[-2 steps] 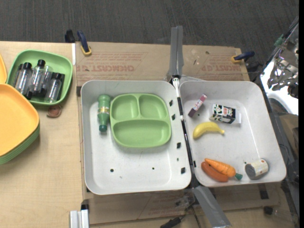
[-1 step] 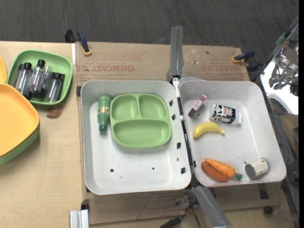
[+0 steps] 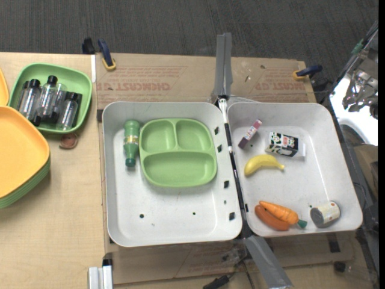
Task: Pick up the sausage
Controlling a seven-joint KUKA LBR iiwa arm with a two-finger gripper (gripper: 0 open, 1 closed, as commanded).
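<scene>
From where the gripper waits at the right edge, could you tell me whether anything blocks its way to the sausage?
The carrot lies on the sausage, touching its upper side. The can sits just right of both, toward the gripper. From above, the sausage's lower edge is exposed.

Even, bright light; slightly soft focus
</scene>
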